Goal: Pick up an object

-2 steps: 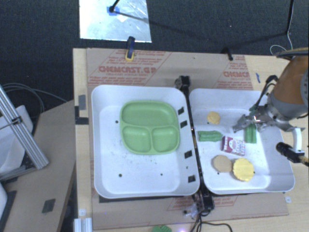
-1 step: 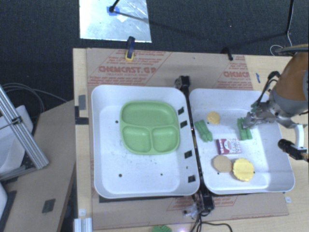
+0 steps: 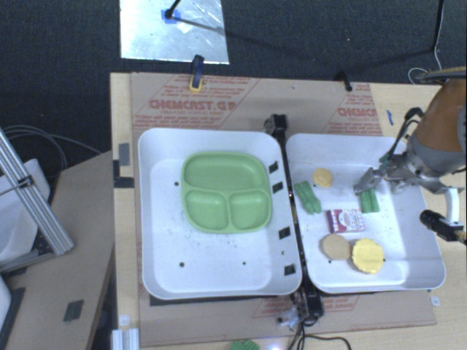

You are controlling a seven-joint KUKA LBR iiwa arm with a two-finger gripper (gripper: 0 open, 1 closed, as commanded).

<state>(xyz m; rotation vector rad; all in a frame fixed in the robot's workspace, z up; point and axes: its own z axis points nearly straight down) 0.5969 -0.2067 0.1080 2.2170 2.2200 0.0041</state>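
Dark carpet [image 3: 58, 42] covers the floor around a pale wooden worktop [image 3: 124, 224], and a shiny metal sheet [image 3: 174, 20] lies on the carpet beyond the far edge. A brown cardboard sheet [image 3: 241, 97] with red lettering is spread over the worktop under the two bins. At the left edge stand slanted aluminium rails [image 3: 29, 195] with grey cables behind them.

The left bin [image 3: 157, 261] holds a green divided plate [image 3: 224, 192] with three compartments, set a little toward its far side. The right bin [image 3: 419, 268] holds the small things. The grey arm [image 3: 445, 133] with its orange band reaches in from the right, and its gripper [image 3: 367, 184] sits low over the far middle of this bin, just beside or touching a green block [image 3: 370, 200]; I cannot tell whether the gripper is open or closed.

A yellow ridged disc [image 3: 368, 255] lies at the near side, touching a tan round piece [image 3: 336, 247]. Just beyond them is a small red and white packet [image 3: 344, 220]. A green pod-like piece [image 3: 307, 197] lies near the bin's left wall, with a small yellow piece [image 3: 322, 177] beyond it.
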